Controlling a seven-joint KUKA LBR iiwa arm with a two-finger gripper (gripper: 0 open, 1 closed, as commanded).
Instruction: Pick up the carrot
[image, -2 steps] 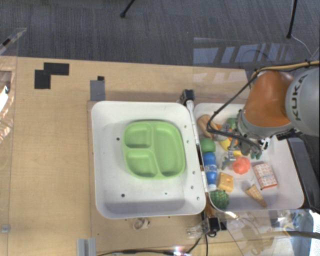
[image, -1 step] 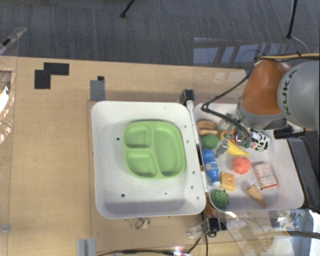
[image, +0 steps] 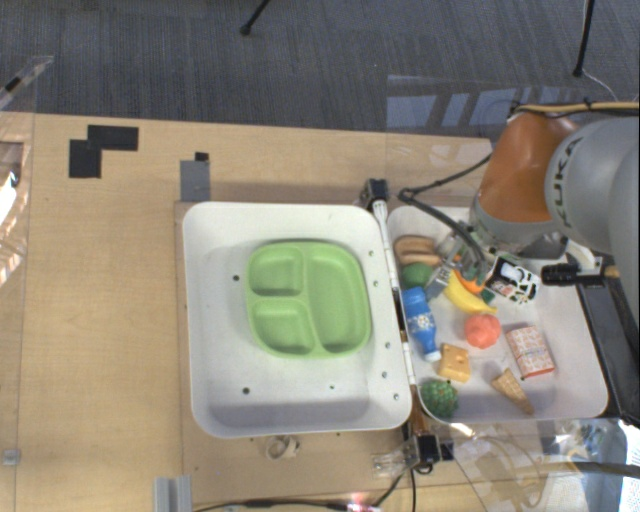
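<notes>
Camera view shows 2 white bins on the surface (image: 100, 330). Taking the blue bottle (image: 420, 322) as landmark and going from left to right: well to its left, the left bin (image: 215, 390) holds a green divided plate (image: 305, 299). The bottle itself lies at the left wall of the right bin (image: 580, 385). Just to its upper right, the jaws (image: 468, 262) hang low over a yellow banana (image: 462, 292). A small orange piece beside them, touching the banana's upper end, seems to be the carrot (image: 466, 270), but it is too hidden to be sure. I cannot tell how far the jaws are parted, or whether anything is between them. Further right lie a round red-orange fruit (image: 482, 330) and a pink box (image: 529, 352).

I judge the step is the descent to grasp. Next, the jaws must close on the carrot alone, without the banana, then lift.
</notes>
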